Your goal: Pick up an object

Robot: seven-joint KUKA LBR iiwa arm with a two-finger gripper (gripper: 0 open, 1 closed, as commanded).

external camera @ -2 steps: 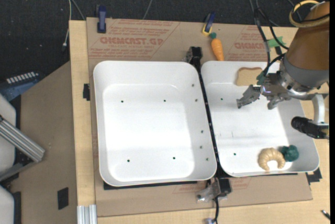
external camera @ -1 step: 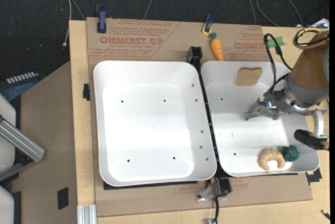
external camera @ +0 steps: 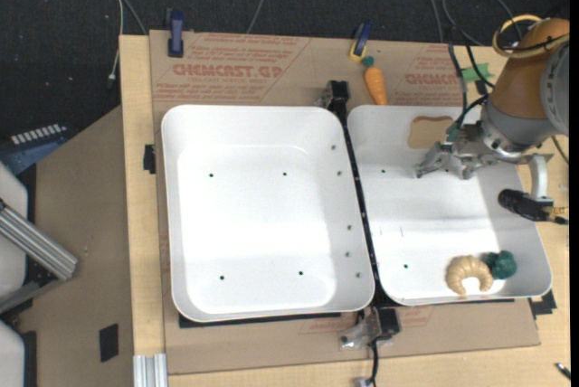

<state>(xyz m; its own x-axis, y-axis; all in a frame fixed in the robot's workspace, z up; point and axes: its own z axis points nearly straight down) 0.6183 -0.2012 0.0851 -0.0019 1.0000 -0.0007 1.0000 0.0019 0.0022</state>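
Left white bin (external camera: 262, 213) on the bench. Next to it, right white bin (external camera: 425, 222). Orange carrot toy (external camera: 374, 83) outside, just past its far edge. Gripper (external camera: 445, 163) over the far part of this bin, fingers spread wide, holding nothing. Tan croissant toy (external camera: 470, 274) in the near right corner, touching a small green toy (external camera: 502, 265).

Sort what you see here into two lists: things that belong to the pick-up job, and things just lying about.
Job:
gripper
croissant
teal object
tan flat piece
right bin

Lying about:
carrot
blue clamp
left bin
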